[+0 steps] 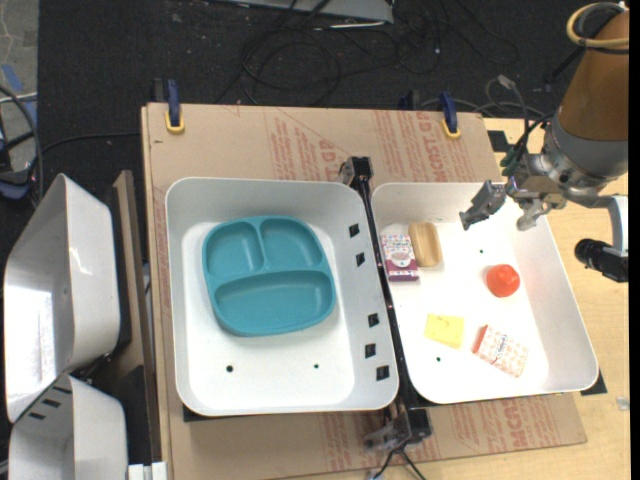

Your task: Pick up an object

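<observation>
My gripper (505, 211) hangs over the back of the right bin (570, 298), fingers (480, 208) spread apart and nothing between them. Below it in that bin lie a small orange ball (503, 280), a yellow block (445, 329) and a pink-and-white packet (500, 350). Against the bin's left wall sit a white-and-purple carton (398, 253) and a tan bread-like piece (426, 245). The orange ball is the closest thing, a little in front of the gripper.
The left bin (190, 268) holds a teal divided plate (268, 274). A black divider (372, 268) runs between the bins. Blue-and-yellow clamps (174, 108) hold the board at the back. Cables lie on the dark floor behind.
</observation>
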`<state>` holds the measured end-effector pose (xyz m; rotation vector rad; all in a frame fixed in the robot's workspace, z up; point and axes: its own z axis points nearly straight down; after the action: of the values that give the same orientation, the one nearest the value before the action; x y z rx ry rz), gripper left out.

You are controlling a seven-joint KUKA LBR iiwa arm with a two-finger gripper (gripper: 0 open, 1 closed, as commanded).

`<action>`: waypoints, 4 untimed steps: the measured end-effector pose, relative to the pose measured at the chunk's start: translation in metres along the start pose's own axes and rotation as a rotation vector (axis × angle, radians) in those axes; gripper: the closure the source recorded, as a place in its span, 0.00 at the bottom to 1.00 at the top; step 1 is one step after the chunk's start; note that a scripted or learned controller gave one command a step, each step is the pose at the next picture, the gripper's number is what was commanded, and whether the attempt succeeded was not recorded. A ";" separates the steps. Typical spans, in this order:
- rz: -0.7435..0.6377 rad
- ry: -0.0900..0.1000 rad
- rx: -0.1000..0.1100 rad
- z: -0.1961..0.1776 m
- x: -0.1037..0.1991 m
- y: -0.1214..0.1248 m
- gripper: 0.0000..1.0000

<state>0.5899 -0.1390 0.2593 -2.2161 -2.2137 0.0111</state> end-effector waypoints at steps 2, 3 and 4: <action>0.001 -0.001 -0.006 0.055 -0.007 0.002 0.00; 0.000 -0.001 -0.008 0.099 -0.007 0.005 0.00; 0.001 -0.001 -0.008 0.146 -0.015 0.006 0.00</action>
<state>0.5944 -0.1535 0.1133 -2.2215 -2.2176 0.0040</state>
